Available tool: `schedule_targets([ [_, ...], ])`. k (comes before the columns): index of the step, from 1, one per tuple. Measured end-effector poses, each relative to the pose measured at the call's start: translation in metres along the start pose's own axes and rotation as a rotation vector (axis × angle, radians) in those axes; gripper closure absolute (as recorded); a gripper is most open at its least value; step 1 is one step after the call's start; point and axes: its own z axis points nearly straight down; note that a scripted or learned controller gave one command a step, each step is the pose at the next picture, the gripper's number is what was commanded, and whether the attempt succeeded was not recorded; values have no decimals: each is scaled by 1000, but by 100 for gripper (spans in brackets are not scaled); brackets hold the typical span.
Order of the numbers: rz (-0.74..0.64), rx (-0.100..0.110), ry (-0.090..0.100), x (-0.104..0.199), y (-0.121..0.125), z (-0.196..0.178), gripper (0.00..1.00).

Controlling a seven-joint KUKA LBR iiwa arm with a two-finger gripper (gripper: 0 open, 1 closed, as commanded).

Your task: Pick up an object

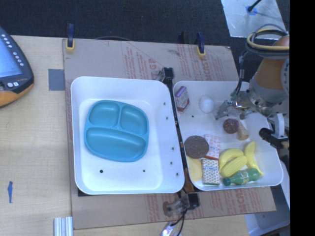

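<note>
My gripper hangs over the back right part of the right bin, open, with its fingers spread and nothing held between them. Just in front of it lies a small brown ball, with a tan piece beside it. A white ball sits to the gripper's left, and a small red and white carton stands near the bin's left wall. Nearer the front lie a dark brown round patty, yellow bananas and a green bottle.
The left bin holds a blue divided plate. Two printed packets and a yellow slice crowd the right bin's front. A tablet-like device lies at the far left. Blue clamps pin the cardboard at the back.
</note>
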Motion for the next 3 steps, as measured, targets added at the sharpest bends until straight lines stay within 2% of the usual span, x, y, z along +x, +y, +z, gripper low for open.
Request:
schedule_targets([
  [1, 4, 7, 3, 12, -45, 0, 0],
  [2, 1, -3, -1, 10, -40, -15, 100],
  [3, -2, -3, 2, 75, -14, -70, 100],
])
